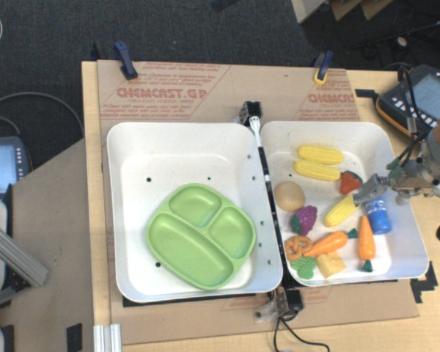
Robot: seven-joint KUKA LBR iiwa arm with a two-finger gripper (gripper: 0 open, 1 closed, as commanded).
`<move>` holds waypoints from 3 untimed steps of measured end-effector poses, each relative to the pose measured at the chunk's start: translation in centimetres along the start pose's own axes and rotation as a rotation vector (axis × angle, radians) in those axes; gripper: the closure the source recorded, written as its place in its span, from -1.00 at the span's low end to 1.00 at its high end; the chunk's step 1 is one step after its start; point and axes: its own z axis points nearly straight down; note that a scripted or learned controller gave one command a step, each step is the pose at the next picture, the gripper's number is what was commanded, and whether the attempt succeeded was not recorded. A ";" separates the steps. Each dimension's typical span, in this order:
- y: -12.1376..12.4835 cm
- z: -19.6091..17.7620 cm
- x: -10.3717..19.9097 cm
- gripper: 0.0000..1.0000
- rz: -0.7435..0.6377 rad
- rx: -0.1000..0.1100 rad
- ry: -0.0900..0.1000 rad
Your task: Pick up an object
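Surroundings: dark carpet around a bench topped with brown printed board (205, 86), clamped at the back by a blue clamp (125, 59) and a yellow one (323, 66).
Left bin: white left bin (132, 160) holding a green divided plate (199, 235), lying slightly askew toward the bin's front.
Divider: the two bins touch along a dark seam, with a black clip (251, 111) at the top.
Right bin: right bin (403, 259) crowded with toy food. Potato (288, 194) and purple grapes (304, 218) sit near the seam; pretzel (298, 247) and a green piece (303, 268) lie at the front.
Middle of right bin: two corn cobs (319, 161) side by side at the back; a carrot (328, 243) over a yellow block (331, 264); a third yellow cob (340, 210).
Near the arm: red pepper (350, 182), blue can (378, 217), second carrot (366, 239).
Gripper: gripper (372, 191) low over the bin, just beside the pepper, the cob and the can; whether the fingers stand wide or narrow I cannot tell, and nothing is visibly between them.
Likely target: probably the can or that cob, both right under the tip.
Risk: items lie touching, so closing could catch two at once or nudge the can aside.
Risk two: rounded cob and can may squirt out of a shallow pinch.
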 end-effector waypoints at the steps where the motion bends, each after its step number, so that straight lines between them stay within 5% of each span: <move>1: 0.1 -1.1 0.0 1.00 -0.001 -0.003 -0.002; 2: -0.8 -0.6 8.5 1.00 -0.008 0.003 0.004; 3: -0.8 -1.7 8.0 1.00 -0.001 -0.002 0.000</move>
